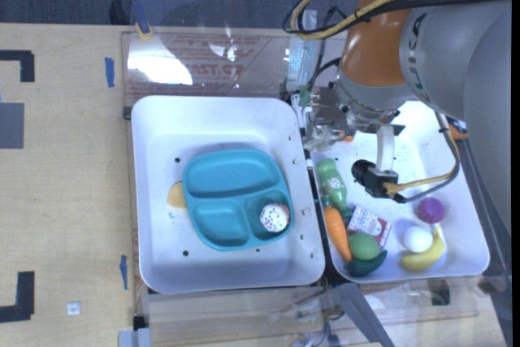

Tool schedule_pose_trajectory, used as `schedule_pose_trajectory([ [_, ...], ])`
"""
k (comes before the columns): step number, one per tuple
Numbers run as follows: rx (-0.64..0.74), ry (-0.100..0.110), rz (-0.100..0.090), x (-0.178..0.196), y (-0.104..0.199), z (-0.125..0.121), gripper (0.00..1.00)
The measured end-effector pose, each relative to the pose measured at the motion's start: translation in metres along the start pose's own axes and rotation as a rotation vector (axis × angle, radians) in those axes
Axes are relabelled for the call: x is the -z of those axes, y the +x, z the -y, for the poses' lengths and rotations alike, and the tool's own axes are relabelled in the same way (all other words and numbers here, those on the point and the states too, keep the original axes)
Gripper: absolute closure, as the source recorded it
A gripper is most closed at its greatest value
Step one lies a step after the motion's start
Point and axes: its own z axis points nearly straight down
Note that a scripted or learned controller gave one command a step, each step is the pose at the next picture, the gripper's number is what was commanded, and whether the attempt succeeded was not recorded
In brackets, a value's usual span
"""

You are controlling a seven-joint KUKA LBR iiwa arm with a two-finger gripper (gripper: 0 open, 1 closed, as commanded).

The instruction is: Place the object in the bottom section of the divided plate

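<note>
A blue divided plate (230, 175) lies in the left bin (154, 134). A white speckled ball (275, 217) rests in the plate's small lower-right section. The large upper section and the lower-left section hold nothing. My gripper (327, 126) hangs over the inner edge of the right bin (467, 211), just above a green bottle (330, 181) and to the right of the plate. Nothing is visibly held in it.
The right bin holds a carrot (337, 232), a small red-and-white carton (370, 222), a green fruit (366, 248), a banana (426, 253), a white egg (418, 239) and a purple object (431, 210). A yellow item (175, 195) pokes out beside the plate's left rim.
</note>
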Motion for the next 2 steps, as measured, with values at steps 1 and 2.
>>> schedule_pose_trajectory([
  [1, -0.358, -0.001, 0.000, 0.0266, 0.0148, -0.0183, 1.00],
  [2, -0.354, 0.001, 0.003, 0.0337, 0.0155, -0.0194, 1.00],
])
